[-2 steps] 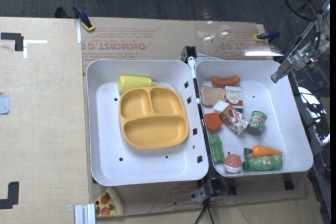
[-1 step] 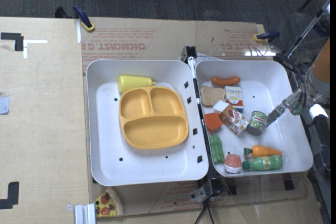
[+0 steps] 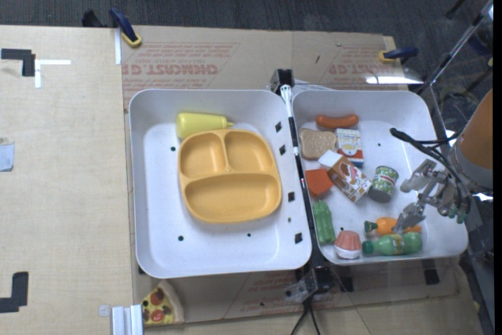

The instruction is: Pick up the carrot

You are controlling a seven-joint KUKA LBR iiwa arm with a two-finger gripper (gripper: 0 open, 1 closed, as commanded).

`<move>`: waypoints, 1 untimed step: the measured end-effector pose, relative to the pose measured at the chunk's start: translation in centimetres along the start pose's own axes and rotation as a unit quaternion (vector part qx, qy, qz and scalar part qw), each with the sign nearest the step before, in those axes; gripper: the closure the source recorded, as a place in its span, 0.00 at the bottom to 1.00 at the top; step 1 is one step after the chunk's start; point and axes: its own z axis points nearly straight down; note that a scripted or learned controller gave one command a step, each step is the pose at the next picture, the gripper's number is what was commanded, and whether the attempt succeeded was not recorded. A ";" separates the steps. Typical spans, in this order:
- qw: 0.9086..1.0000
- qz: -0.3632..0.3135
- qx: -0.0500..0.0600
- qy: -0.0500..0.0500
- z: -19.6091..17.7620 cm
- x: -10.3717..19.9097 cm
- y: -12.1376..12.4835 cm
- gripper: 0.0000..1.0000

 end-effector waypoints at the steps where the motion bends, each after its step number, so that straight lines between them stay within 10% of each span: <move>1: 1.000 -0.002 0.000 0.000 4.6 -1.4 2.1 0.00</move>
